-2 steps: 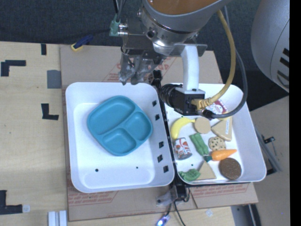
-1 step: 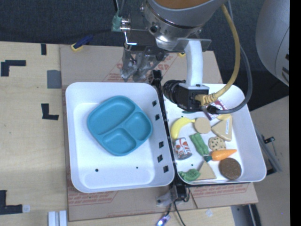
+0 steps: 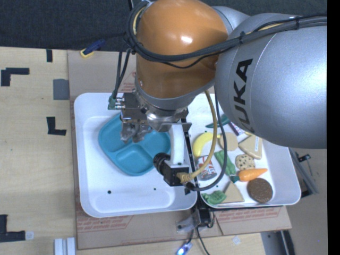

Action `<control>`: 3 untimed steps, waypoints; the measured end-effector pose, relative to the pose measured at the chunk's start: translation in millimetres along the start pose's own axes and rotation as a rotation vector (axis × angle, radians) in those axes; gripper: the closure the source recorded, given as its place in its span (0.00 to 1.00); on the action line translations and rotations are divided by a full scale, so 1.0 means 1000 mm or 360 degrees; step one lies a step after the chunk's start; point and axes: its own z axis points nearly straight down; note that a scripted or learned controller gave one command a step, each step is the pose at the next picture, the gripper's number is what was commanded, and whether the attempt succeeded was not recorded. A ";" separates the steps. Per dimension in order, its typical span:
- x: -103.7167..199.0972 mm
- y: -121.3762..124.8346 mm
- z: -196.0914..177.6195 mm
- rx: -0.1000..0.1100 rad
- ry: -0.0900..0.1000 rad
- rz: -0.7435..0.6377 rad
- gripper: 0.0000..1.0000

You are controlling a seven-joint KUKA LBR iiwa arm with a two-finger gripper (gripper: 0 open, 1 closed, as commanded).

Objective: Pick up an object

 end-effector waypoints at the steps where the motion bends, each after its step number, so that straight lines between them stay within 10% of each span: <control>1: 0.010 0.000 -0.125 -0.0048 0.0024 -0.0004 1.00; 2: -0.077 0.001 0.009 -0.0006 0.0004 0.0014 1.00; 3: -0.093 0.002 -0.017 -0.0030 0.0014 0.0002 1.00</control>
